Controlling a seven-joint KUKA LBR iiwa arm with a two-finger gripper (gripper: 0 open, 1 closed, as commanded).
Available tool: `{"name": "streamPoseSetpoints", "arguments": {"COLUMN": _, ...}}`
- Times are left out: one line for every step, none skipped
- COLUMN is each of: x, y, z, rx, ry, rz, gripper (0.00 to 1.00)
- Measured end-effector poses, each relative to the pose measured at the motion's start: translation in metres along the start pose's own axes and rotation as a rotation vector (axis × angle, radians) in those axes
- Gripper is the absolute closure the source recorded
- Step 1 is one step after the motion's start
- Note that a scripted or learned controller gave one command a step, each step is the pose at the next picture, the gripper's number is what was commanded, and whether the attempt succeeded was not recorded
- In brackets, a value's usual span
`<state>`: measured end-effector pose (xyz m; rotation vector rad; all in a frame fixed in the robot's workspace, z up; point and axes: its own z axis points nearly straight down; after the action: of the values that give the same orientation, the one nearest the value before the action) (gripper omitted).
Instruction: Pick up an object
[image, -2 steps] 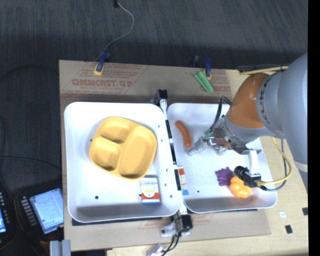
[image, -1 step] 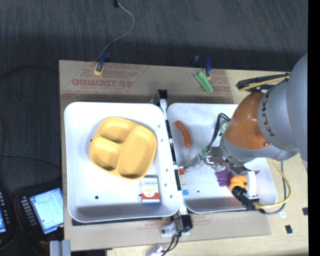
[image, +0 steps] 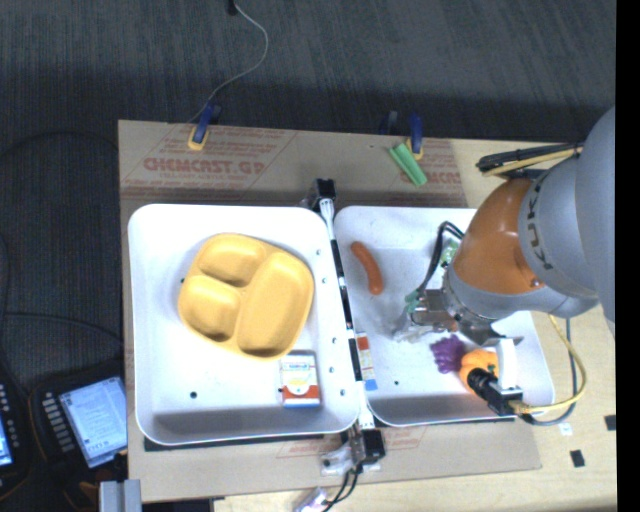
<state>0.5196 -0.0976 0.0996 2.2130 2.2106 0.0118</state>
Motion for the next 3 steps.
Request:
{"name": "streamPoseSetpoints", "arguments": {"x": 0.000, "y": 0.000, "z": 0.000, "rx": 0.001, "ry": 0.000, "rz": 0.000, "gripper": 0.00}}
{"name": "streamPoseSetpoints", "arguments": {"x": 0.002, "y": 0.091, "z": 0.012, "rx": 0.006, "ry": 0.002, "rz": -0.002, "gripper": 0.00}}
{"name": "streamPoseSetpoints", "arguments": {"x": 0.002, "y": 0.092, "z": 0.001, "rx": 0.003, "ry": 0.000, "rz": -0.003, "gripper": 1.00}}
